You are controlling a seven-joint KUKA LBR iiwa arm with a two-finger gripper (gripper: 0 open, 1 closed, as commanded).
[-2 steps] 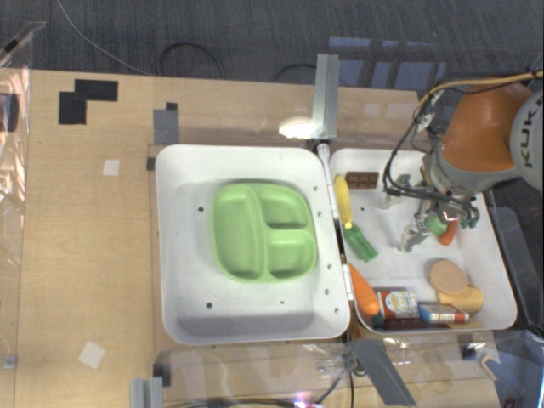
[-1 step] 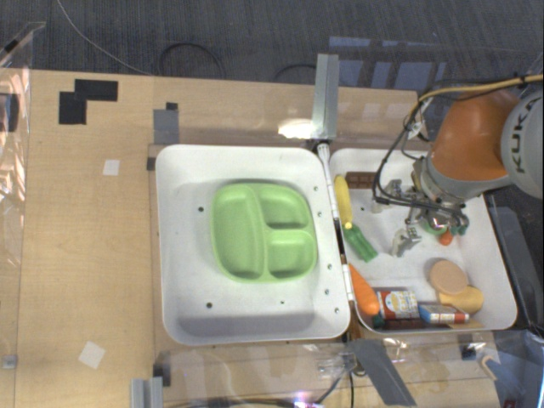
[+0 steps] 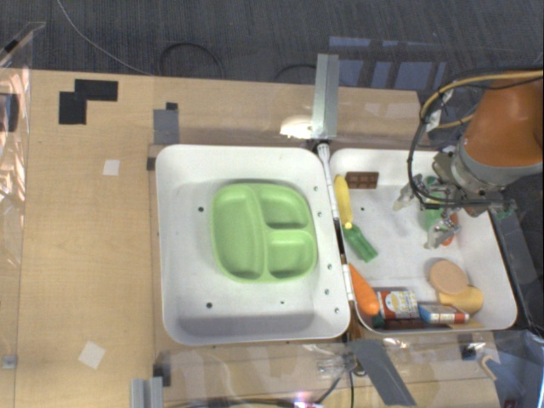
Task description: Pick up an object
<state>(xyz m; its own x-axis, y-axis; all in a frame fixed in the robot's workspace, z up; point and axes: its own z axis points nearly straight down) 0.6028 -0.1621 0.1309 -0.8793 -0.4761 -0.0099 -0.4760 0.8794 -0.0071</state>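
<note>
My gripper (image 3: 435,219) hangs over the back right part of the right bin (image 3: 387,219), under the grey wrist and orange band (image 3: 507,126). A small green and red thing (image 3: 439,222) sits at the gripper, and I cannot tell whether it is held. Along the bin's left side lie a yellow stick-shaped item (image 3: 342,201), a brown bar (image 3: 363,179) and a green piece (image 3: 360,243). At the front are an orange carrot (image 3: 363,291), a red-labelled can (image 3: 399,303), a tube (image 3: 442,317), a tan round disc (image 3: 448,274) and a yellow lump (image 3: 466,298).
The left bin (image 3: 183,296) holds a green divided plate (image 3: 263,232). A metal post (image 3: 325,96) stands behind the seam between the bins. Black cables (image 3: 416,155) loop beside the wrist. The wooden bench (image 3: 85,245) stretches to the left.
</note>
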